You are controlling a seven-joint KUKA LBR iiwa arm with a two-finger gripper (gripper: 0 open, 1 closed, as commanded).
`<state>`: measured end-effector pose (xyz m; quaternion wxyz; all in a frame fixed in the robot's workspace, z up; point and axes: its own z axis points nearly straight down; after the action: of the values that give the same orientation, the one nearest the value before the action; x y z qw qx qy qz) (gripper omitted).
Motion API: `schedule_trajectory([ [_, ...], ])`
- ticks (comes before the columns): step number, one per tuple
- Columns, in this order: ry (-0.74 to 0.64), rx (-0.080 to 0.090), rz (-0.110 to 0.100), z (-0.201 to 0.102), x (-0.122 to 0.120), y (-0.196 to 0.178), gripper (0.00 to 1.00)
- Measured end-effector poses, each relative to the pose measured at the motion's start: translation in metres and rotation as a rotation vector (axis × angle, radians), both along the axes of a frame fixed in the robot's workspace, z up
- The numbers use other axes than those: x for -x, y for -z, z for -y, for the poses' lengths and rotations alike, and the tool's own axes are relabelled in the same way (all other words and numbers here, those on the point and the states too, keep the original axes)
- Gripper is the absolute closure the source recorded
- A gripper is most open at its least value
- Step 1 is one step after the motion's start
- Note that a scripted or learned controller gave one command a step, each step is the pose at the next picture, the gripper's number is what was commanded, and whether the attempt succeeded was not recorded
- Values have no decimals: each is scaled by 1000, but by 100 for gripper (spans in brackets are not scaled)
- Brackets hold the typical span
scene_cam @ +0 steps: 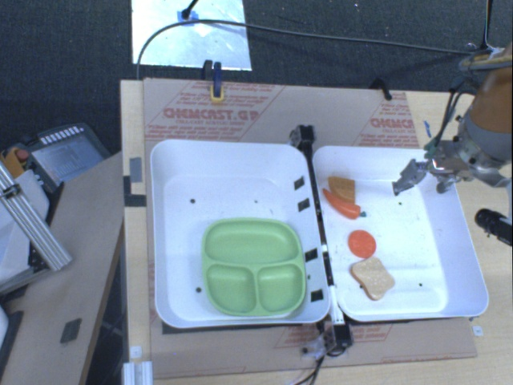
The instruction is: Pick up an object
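While gripper [425, 176] hangs over right bin [457, 215] far edge, fingers spread, holding nothing | 4 food items clustered near divider: carrot [344, 205], bread slice [373, 278] nearest pick candidates | green tray [254, 266] occupies left bin [176, 215]

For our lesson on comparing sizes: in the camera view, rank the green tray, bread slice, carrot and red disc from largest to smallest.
1. Green tray
2. Bread slice
3. Carrot and red disc: too alike to rank.

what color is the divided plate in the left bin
Light green. The divided plate shows clearly in the camera view, lying in the left bin.
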<state>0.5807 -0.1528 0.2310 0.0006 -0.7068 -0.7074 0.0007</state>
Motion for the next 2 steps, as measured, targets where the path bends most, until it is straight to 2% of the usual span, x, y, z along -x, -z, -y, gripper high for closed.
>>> schedule_trajectory([
  [1,0,0,1,-3,4,43,0],
  [2,0,0,1,4,-4,95,0],
])
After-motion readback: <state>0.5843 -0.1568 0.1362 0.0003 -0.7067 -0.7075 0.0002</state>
